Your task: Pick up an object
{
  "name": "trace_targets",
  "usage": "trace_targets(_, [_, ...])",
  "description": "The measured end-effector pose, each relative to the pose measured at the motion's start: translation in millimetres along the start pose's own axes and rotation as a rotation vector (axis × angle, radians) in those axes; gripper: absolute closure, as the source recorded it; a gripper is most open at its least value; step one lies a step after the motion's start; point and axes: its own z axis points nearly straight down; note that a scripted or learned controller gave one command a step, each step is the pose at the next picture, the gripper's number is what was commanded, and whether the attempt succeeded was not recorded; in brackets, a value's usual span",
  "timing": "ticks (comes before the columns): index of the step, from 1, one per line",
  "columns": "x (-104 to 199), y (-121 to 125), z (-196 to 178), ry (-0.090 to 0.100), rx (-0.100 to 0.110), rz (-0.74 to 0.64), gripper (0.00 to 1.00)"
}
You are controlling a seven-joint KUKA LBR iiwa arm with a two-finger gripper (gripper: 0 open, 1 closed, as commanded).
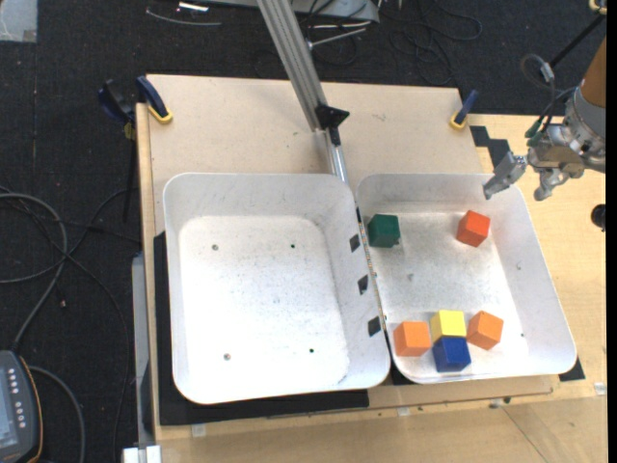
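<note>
Gripper [523, 181] spread open, gripping nothing, above the right bin's [540, 258] far right rim.
6 cubes lie in that bin: green [384, 231] by the left wall, red [472, 229] near the gripper with bare floor around, and 2 orange [413, 338], yellow [448, 323], blue [450, 353] crowd the near edge.

Green cube [384, 230], red cube [472, 229] (tilted), four clustered cubes [448, 336]

Pale wooden worktop [251, 128] sits on black carpet [67, 56], blue-and-yellow clamps [154, 101] at its far corners. A slanted metal pole [294, 56] crosses above it. Loose cables [39, 249] trail at left.
</note>
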Motion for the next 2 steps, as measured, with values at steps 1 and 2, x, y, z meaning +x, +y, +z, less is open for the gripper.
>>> trace_targets(1, [-6.8, -15.7, 161.6, 0.003, -0.001, 0.002, 0.00])
trace_targets(2, [20.8, 11.7, 158.9, -0.001, -0.007, -0.003, 0.00])
